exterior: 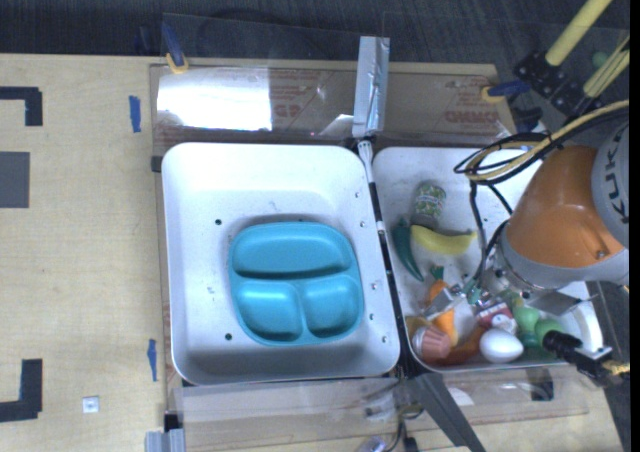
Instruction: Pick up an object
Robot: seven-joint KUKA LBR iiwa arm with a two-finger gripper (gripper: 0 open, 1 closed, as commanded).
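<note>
Bench point(80, 240), left side: pale wood, dark tape marks, nothing of the task on it.

Left bin point(190, 200): white, shallow. A blue divided tray point(295, 280) lies in its middle, three compartments, nothing in them that can be made out.

Divider between bins: a clear upright panel point(371, 85) stands at the back edge, above the seam.

Right bin point(400, 165): the clutter is here, toy food crowded toward the near half. A green-patterned can point(430, 200) sits near the back. Just in front, a yellow banana point(443, 239) lies across a dark green piece point(404, 245). Nearer the front edge: an orange bit point(436, 290), a reddish-orange rounded piece point(434, 342), a white egg point(500, 346), a green item point(530, 323) on the right.

Arm point(565, 210): orange band over the right bin's right half, reaching in from the right. Gripper point(478, 292) is down among the objects, between the banana and the egg, near a small red-and-white thing point(493, 314). Fingers mixed in with clutter; cannot tell whether apart or together, nor whether anything sits between them.

Progress, as a judgement: the arm is low at the pile, so the attempt is at the grasp stage. No object visibly lifted clear. Securing and raising one remains.
</note>
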